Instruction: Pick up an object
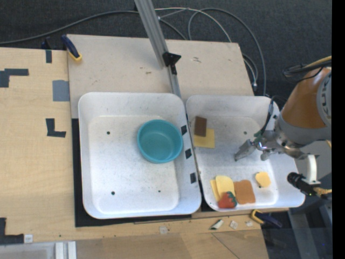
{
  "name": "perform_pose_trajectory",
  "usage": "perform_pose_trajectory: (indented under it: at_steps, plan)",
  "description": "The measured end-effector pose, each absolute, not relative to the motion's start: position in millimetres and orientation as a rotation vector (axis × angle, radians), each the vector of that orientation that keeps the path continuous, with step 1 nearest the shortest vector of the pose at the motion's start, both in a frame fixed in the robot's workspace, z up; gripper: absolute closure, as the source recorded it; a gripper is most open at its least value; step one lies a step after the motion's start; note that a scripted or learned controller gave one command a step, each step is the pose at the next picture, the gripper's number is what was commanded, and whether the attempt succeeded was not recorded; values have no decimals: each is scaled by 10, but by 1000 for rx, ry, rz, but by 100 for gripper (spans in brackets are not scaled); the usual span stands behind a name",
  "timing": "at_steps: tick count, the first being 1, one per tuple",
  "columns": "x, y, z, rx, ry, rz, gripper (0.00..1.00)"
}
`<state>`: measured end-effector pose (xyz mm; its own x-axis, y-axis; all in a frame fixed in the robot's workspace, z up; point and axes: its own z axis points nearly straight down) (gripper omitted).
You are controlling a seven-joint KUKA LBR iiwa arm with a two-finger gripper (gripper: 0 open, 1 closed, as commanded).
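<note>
Objects in right bin [259, 104]; gripper [243, 151] above its floor.

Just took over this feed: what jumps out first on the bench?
A teal bowl sits alone in the left bin. In the right bin, the pincer hovers low over bare floor, with a brown block on a yellow piece behind it and small yellow, orange and red items along the front.

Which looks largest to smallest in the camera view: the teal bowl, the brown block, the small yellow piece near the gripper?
1. Teal bowl, clearly largest.
2. Brown block.
3. Small yellow piece, a little smaller than the block; these two are close.
</note>
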<state>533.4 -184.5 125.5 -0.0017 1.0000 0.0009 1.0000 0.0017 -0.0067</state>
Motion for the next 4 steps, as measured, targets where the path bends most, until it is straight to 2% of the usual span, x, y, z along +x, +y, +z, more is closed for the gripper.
perform_pose_trajectory:
  at_steps: [1, 3, 4]
  plan:
    - [5344, -1841, 1379, -2216, -2222, 3, 100]
    - [5368, -1801, 2080, -2221, -2225, -1, 100]
    - [5463, -1304, 2201, -2214, -2228, -3, 100]
